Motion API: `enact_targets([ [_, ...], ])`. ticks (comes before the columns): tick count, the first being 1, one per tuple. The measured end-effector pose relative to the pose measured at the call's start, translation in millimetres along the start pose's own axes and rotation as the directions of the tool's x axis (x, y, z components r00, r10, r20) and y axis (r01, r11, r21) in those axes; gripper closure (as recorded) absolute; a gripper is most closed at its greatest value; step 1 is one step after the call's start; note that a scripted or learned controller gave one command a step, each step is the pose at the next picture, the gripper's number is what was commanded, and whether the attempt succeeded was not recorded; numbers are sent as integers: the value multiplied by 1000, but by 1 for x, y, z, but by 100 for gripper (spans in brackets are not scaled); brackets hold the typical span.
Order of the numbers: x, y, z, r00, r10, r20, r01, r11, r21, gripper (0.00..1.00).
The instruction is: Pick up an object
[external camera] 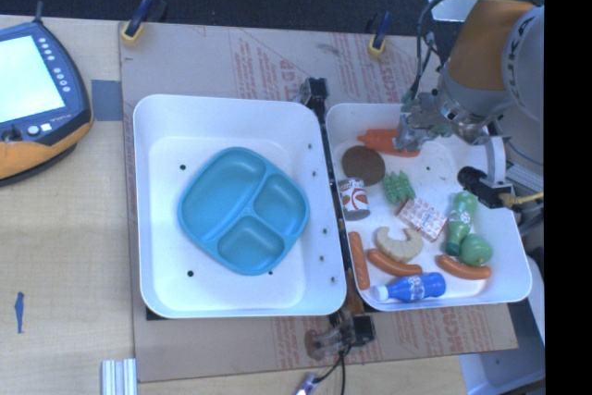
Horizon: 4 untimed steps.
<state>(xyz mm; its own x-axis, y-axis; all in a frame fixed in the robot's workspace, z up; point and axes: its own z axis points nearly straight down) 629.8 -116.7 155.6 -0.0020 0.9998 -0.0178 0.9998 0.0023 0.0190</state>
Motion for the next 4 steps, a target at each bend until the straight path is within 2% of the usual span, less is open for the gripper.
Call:
enact_targets([
  [1, 0, 0, 0, 1000, 0, 0, 0, 1000, 0, 0],
  [2, -6, 22, 47, 1000, 0, -13, 0, 1000, 19, 0],
  [3, -8, 20, 38, 1000, 0, -13, 1, 999, 34, 100],
  [4, -8, 20, 37, 1000, -1, -12, 2, 999, 32, 0],
])
